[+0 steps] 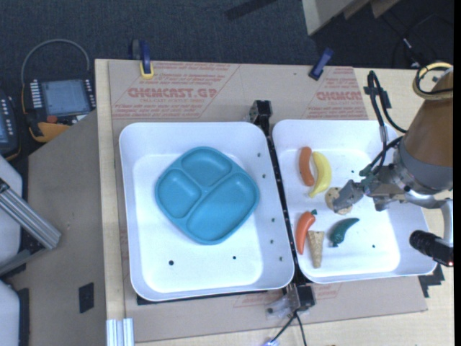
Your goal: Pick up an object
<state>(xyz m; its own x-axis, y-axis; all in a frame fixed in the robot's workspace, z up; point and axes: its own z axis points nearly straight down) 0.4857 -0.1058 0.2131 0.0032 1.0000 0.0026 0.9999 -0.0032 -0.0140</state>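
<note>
The right bin (374, 259) holds several small toy foods. A red sausage (306, 163) and a yellow banana (320, 172) lie side by side at its upper left. Below them are an orange-red carrot (305, 231), a beige cone (316, 247) and a dark green pepper (343, 230). A small beige lump (333, 197) sits between the banana and the pepper. My gripper (348, 194) reaches in from the right and its tip is at the beige lump's right side, partly over it. The view does not settle whether it touches the lump.
The left bin (137, 193) holds a blue sectioned plate (207, 193). Black clamps (261, 111) sit between the bins at the far edge. Cables (377, 99) run along the right bin's far right corner beside the arm (432, 146).
</note>
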